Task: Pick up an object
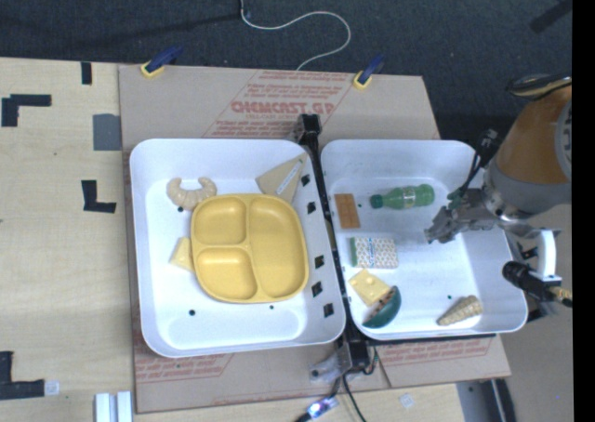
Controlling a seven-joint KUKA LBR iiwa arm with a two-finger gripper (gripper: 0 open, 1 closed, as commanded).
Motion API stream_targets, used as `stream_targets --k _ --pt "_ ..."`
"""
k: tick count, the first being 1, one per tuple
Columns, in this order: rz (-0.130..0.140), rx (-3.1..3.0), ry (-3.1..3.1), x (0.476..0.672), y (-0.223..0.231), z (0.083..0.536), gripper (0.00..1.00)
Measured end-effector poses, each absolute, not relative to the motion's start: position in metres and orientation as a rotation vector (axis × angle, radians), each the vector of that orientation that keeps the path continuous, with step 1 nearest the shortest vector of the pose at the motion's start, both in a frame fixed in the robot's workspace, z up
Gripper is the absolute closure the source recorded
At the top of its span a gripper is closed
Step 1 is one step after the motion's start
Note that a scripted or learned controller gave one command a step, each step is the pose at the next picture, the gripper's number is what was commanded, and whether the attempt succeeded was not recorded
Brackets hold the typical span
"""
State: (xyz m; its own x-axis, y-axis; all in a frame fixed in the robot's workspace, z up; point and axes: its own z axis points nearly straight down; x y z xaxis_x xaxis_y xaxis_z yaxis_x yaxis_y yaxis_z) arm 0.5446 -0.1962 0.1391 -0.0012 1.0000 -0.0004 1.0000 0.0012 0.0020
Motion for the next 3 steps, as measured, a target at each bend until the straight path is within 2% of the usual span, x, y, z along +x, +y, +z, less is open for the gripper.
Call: stream_targets --k 1,2,3 --pt "0.003 2.217 2.221 0.537 -0.191 0.195 1.0" --pt "0.002 2.218 2.222 0.538 -0.191 0.226 1.0" --pt "0.0 2.216 2.23 0.529 -0.136 0.236 1.0"
